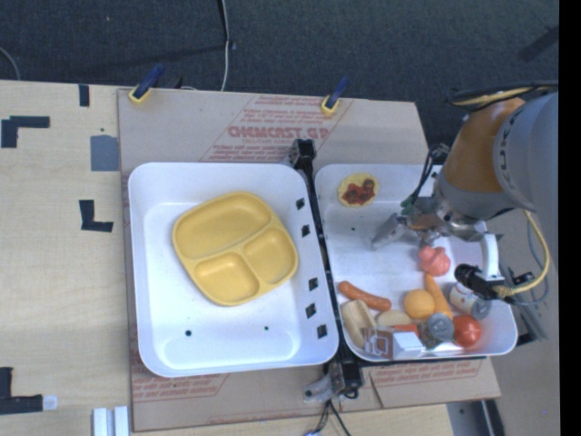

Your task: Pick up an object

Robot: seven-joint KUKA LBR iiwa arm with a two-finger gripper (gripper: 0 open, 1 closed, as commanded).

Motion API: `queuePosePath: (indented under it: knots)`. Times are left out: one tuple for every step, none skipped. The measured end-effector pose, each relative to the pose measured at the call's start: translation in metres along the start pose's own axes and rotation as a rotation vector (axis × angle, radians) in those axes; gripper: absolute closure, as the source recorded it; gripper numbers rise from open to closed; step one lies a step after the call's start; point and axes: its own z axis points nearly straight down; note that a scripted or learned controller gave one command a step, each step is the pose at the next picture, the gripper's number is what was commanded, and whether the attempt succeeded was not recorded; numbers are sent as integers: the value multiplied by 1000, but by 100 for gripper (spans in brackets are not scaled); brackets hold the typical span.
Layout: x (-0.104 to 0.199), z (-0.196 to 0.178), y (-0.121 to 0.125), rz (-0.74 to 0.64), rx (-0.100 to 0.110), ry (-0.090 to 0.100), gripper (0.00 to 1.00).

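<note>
Toy food (pixel 408 312) crowds the right bin's (pixel 363 234) near corner; fingers (pixel 388 232) spread, gripping nothing, wrist hidden.

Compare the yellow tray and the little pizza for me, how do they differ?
The yellow tray is large, plain yellow and divided into compartments; the pizza is small, round and has red topping. The tray lies alone in the left bin, tilted against its sides; the pizza lies at the far end of the right bin, which also holds other toy food. Both lie flat, untouched by the gripper.

Even overhead light, soft shadows, mild glare on white bins (pixel 145 243), slightly blurry
</note>
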Motion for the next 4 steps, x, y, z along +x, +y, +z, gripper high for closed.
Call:
queuePosePath:
  knots:
    - [-37,4,-50,-2,-9,-1,0]
    - [-44,3,-109,-3,-14,-3,0]
    - [-2,-1,-63,-7,-7,0,0]
    - [6,4,-105,-2,-16,-4,0]
